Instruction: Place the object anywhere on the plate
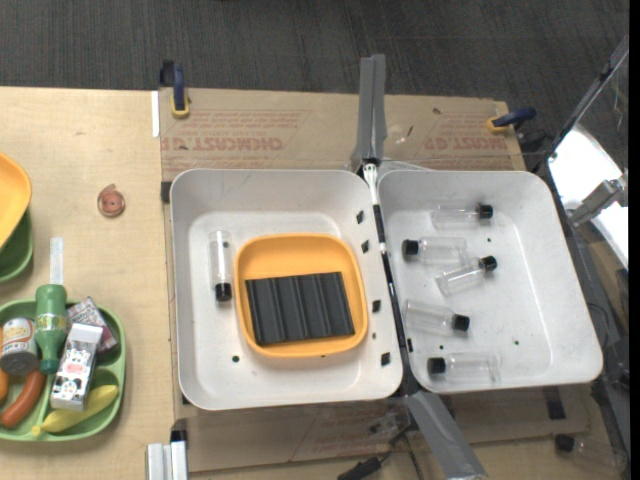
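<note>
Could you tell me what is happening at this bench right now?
Nothing is being handled at this moment. The left white bin holds an orange square plate with a dark ribbed insert, and one clear plastic vial with a black cap lies beside the plate, on the bin floor rather than on it. The right white bin holds five more black-capped clear vials scattered about. No vial sits on the plate yet.

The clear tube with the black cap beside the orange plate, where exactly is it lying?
The clear tube lies in the left bin, just left of the orange plate, its black cap toward the camera.
</note>
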`<state>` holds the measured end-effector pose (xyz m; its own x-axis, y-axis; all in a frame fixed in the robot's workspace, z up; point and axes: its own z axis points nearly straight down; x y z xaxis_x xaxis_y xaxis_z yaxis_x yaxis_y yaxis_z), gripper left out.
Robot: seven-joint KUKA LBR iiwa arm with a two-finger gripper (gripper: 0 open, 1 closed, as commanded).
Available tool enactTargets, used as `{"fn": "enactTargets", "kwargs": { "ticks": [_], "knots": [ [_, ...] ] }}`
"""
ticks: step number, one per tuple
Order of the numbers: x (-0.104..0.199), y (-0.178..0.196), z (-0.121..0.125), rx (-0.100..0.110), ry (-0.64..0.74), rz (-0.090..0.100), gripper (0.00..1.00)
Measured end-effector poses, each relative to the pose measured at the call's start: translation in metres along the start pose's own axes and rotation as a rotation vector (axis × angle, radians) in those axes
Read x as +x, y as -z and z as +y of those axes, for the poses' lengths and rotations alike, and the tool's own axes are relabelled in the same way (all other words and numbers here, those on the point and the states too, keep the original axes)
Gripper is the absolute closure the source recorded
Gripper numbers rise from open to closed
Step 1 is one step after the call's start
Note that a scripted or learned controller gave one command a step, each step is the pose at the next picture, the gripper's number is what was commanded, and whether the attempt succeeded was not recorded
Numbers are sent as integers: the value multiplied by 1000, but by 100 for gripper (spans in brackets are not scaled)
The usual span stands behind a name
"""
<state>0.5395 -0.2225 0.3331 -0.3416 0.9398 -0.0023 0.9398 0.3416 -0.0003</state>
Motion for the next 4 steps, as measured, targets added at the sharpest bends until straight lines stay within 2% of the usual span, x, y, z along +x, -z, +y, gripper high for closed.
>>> {"fn": "enactTargets", "kwargs": {
  "ticks": [1,2,3,4],
  "knots": [
    [11,26,-30,-2,545,0,0],
    [21,13,-57,-3,888,0,0],
    [21,-40,-57,-4,1277,0,0],
    [21,-65,-54,-5,1582,1,0]
  ]
}}
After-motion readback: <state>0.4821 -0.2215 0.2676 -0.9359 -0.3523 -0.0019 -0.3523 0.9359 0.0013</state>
